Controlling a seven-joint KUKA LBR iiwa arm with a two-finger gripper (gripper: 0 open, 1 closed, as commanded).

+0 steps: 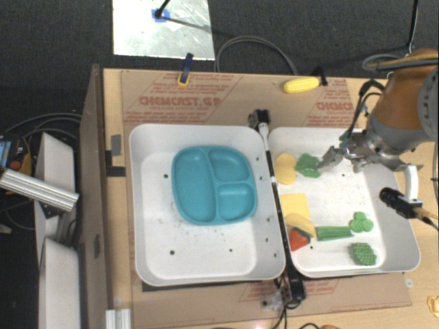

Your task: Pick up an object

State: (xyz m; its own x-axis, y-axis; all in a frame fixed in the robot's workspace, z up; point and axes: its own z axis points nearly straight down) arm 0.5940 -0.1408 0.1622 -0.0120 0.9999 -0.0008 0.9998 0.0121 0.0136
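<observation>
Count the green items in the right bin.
4: one near the bin's top left by the gripper, a long one low centre, two at lower right. Others may be hidden.

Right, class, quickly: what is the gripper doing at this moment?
Gripper: over the right bin, beside a green toy; open or closed cannot be told.

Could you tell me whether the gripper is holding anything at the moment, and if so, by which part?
It cannot be told. The gripper sits low in the right bin, right beside a green toy, but the view does not show the toy between its fingers.
</observation>
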